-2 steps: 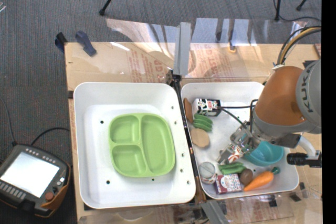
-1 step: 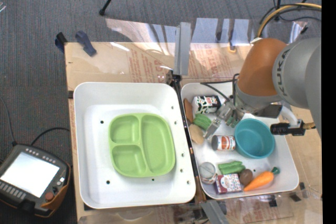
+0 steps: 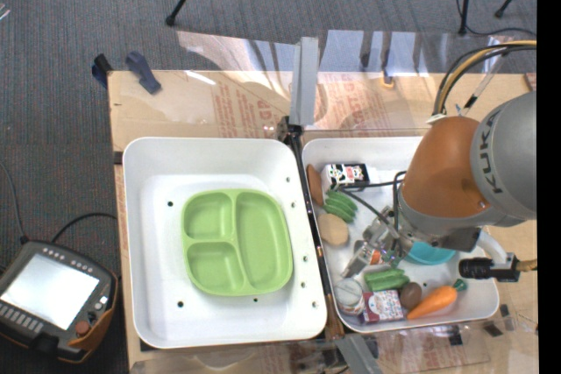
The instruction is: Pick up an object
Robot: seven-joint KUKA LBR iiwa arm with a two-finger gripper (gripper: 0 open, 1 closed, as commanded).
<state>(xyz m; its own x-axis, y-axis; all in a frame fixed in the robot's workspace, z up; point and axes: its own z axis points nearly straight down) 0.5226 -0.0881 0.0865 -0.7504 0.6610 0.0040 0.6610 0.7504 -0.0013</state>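
We are lowering the tool (image 3: 366, 257) into the crowded right bin (image 3: 351, 146), fingers spread and grasping nothing, aiming at the green cucumber (image 3: 386, 279).

"KU" reads on the grey arm (image 3: 513, 162); bench (image 3: 254, 105) print illegible

arm (image 3: 513, 162): grey, KUKA lettering | orange band | yellow-black cables

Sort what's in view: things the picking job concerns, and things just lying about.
Job:
two-finger gripper
right white bin
orange carrot
green cylinder
tan oval potato

Lying about:
green three-compartment plate
left white bin
handheld grey-screen pendant
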